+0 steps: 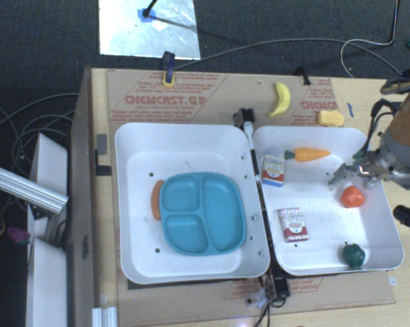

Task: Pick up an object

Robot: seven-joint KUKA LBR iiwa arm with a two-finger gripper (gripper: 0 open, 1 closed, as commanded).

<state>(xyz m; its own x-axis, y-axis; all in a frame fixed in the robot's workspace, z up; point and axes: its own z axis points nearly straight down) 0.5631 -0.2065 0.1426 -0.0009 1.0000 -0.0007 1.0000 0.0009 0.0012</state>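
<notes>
- Jaws are splayed apart, holding nothing, over the right bin, near its right wall.
- Nearest target: the red-orange ball, just below the jaws on the bin floor; round, so no long axis.
- Carrot lies left-right, above and left of the ball.
- Desk print reads "CHEMCAST GP"; carton text too small.

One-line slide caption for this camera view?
Hand hovers above a red-orange ball in the right bin.
</notes>
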